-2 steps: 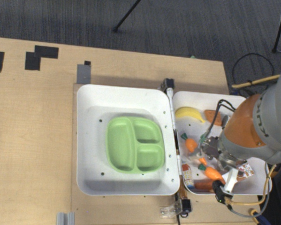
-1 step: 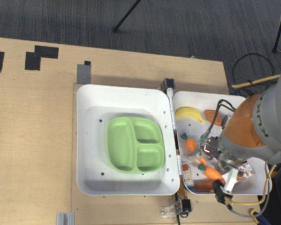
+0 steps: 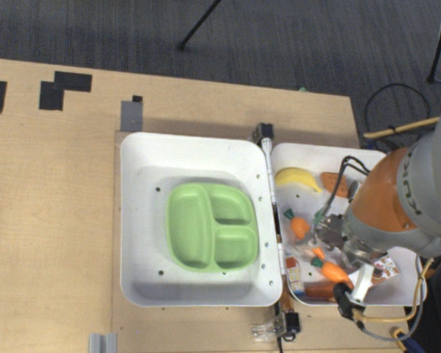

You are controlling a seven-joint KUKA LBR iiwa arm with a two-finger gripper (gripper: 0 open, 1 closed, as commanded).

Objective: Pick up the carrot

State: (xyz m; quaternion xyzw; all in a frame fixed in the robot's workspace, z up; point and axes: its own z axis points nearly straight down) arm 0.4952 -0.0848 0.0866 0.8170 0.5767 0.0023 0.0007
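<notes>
Wooden bench [image 3: 48, 222] bearing two shallow white bins side by side. Left bin [image 3: 141, 205]: a green divided tray [image 3: 212, 227] lying flat at centre. Right bin [image 3: 402, 292]: a clutter of small toy foods under the grey arm [image 3: 419, 190] with its orange band. Gripper [image 3: 333, 241] lowered into the right bin, over the clutter; finger spread hidden by the wrist, not determinable; nothing visibly pinched. Carrot [image 3: 332, 271]: orange, green-tipped, lying on the bin floor just below the gripper toward the near wall; contact not determinable. Yellow banana [image 3: 298, 177] near the far wall; small orange fruit [image 3: 299, 228] left of the gripper; dark brown piece [image 3: 319, 291] against the near wall.
</notes>
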